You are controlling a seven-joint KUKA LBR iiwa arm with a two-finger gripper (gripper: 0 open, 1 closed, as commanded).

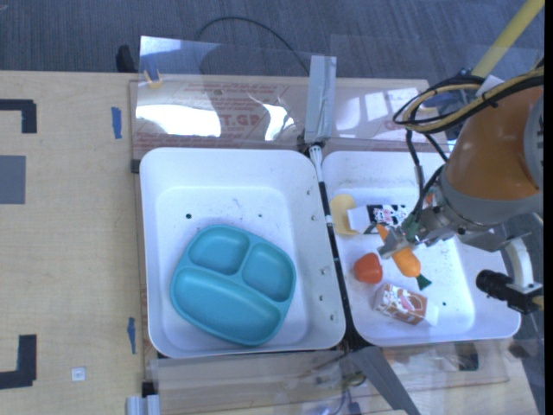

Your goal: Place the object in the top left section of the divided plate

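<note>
Camera view: gripper [399, 242] tips indistinct.

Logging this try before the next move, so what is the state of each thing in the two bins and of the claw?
divided plate: lying flat in the left bin, sections bare.
red object: resting in the right bin, free.
orange carrot-like object: lying by the claw.
yellow object: against the right bin's left wall.
packet: lying flat.
claw: low over the right bin; grip unclear.
</note>
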